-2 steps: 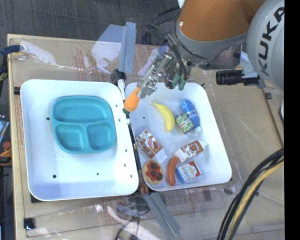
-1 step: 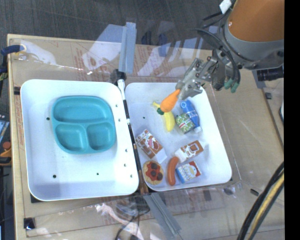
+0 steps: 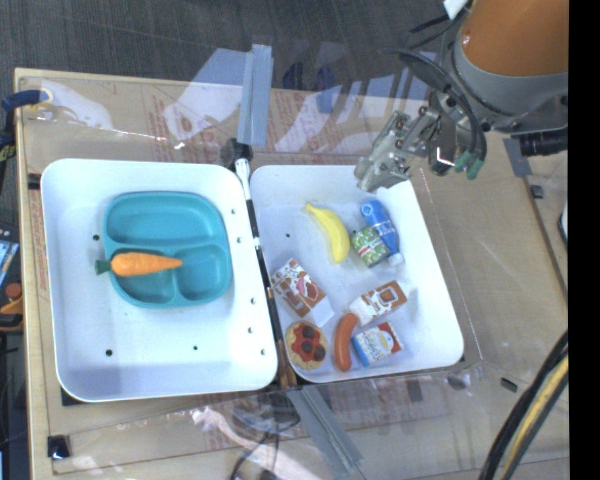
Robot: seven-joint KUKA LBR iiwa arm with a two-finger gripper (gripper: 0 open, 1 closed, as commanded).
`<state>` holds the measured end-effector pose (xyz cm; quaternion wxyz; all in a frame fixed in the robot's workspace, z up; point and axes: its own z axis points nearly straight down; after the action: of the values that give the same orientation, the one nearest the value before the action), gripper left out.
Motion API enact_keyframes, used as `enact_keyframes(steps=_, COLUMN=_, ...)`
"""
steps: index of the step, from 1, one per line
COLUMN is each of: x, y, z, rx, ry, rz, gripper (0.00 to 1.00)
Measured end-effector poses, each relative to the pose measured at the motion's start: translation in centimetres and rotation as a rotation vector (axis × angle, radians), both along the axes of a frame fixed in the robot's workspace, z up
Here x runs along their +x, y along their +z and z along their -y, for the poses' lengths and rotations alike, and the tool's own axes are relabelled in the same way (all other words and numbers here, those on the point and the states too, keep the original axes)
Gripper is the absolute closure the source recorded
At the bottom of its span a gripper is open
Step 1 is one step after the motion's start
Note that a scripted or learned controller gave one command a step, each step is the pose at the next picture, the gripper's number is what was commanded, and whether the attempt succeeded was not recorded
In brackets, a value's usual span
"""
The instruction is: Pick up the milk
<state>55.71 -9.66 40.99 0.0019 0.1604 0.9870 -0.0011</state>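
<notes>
Two shallow white plastic bins (image 3: 70,268) (image 3: 435,298), one teal divided plate (image 3: 170,223), one orange carrot (image 3: 146,264), one yellow banana (image 3: 329,231), one red sausage (image 3: 346,341), four small printed cartons (image 3: 298,288) (image 3: 381,300) (image 3: 377,345) (image 3: 378,232), one round red-topped pastry (image 3: 307,343)

Arm (image 3: 510,38): a thick, rounded limb, grey in its casing.
Band: a broad orange section, smooth and glossy, above a grey collar.
Wrist: dark fittings and brackets under the collar, with a small white tag at the upper edge.
Cables: thin black leads loop round the wrist; teal-green connectors hang beside them.
Pincer (image 3: 382,171): pale grey metal, slim, with bare mechanical links.
</notes>
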Motion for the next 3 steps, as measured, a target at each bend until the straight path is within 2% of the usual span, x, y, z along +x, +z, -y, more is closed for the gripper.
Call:
enact_keyframes(steps=1, x=2.0, y=-4.7, z=8.9, rx=0.002, ry=0.035, rz=-0.006, gripper=1.00)
enact_keyframes(steps=2, x=8.4, y=-9.6, z=2.5, rx=0.003, ry=0.096, rz=-0.005, gripper=1.00)
enact_keyframes(steps=3, x=8.3, y=-19.3, z=10.7, rx=0.004, ry=0.128, rz=-0.007, gripper=1.00)
